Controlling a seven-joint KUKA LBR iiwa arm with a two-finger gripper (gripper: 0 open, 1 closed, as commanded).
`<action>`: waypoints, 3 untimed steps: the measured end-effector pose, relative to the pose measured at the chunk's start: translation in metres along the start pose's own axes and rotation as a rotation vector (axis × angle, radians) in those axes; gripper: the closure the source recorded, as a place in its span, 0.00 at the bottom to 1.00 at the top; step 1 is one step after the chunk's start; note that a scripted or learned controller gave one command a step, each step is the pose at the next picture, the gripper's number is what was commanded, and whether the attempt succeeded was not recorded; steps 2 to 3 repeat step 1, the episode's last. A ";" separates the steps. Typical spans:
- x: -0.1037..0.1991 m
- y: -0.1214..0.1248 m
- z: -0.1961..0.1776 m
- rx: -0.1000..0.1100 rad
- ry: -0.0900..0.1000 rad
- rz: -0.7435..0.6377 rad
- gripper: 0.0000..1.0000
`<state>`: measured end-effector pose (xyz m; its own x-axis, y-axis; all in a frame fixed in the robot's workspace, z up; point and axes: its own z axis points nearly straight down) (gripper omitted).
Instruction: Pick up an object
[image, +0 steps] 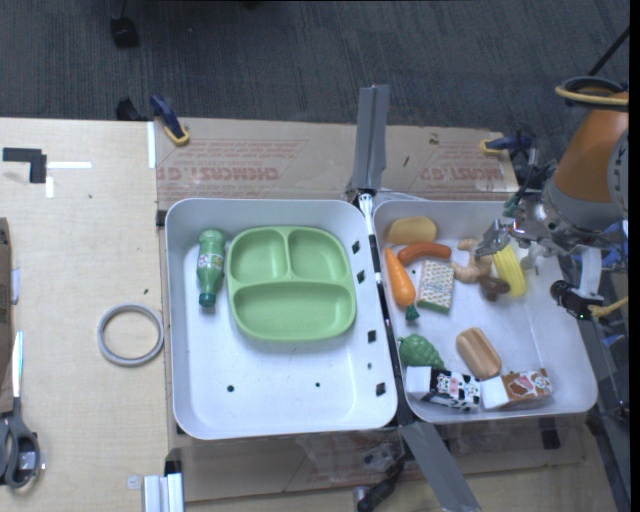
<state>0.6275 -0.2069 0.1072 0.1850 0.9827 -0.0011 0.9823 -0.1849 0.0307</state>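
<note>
My gripper (503, 243) hangs over the far right part of the right bin (560, 340), under the arm's orange band (590, 150). A yellow corn cob (510, 271) lies or hangs right beneath it; whether it is held is unclear. Close to the left are a beige peanut-shaped piece (467, 268) and a small brown piece (494, 289). Further left lie a white-green card box (436, 285), an orange carrot (400, 279), a red sausage (425, 252) and a yellow lump (412, 230).
Near the right bin's front lie a broccoli (420, 351), a bun (478, 352), a cow-patterned box (450, 386) and a brown packet (525, 385). The left bin (290, 395) holds a green divided plate (292, 281) and a green bottle (209, 266). A tape ring (130, 333) lies on the bench.
</note>
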 end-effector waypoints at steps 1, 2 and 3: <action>0.001 0.013 0.001 0.009 0.003 -0.043 0.00; 0.001 0.013 0.001 0.009 0.003 -0.043 0.00; 0.001 0.013 0.001 0.009 0.003 -0.043 0.00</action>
